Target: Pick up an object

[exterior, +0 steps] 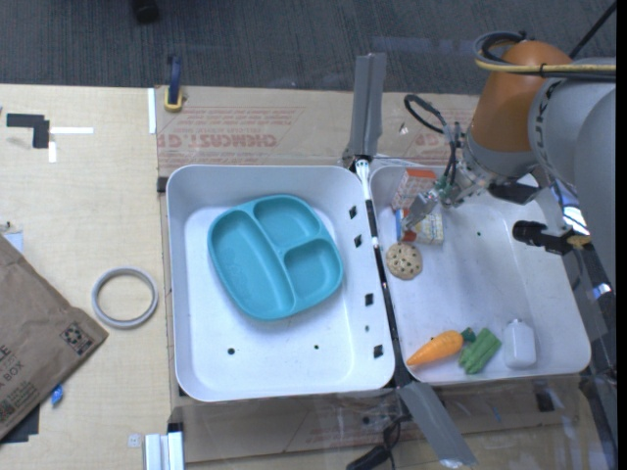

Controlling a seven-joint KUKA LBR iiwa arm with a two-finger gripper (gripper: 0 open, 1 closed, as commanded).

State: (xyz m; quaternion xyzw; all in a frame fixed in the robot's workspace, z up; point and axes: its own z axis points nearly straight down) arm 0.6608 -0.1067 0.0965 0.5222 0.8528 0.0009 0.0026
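Listing from the likeliest target outward, I take as landmark the cookie [403, 260], a round speckled biscuit lying near the left wall of the right bin [549, 292]. Item one: a small packet [423, 225] with pale and red markings, just above the cookie toward the bin's far left corner, partly hidden by the tool. Item two: the gripper [431, 204], low over that packet at the end of the arm [529, 96]; its tip is a dark blur against the packet, so I cannot tell whether it is parted or closed, nor whether it touches anything. Item three: a toy carrot [435, 348], orange with a green top, below the cookie by the near wall. Item four: a green piece [480, 351] just right of the carrot. Item five: a small white object [519, 344] right of that, near the corner. Item six: a turquoise divided plate [275, 256] left of the cookie, flat in the left bin [196, 360]. Item seven: a tape ring [124, 296] far left of the cookie on the bench, beside a cardboard box [34, 346]. Status, as I judge it: approach appears made, nothing is visibly lifted; the grasp, the raise and proof of a hold all remain.
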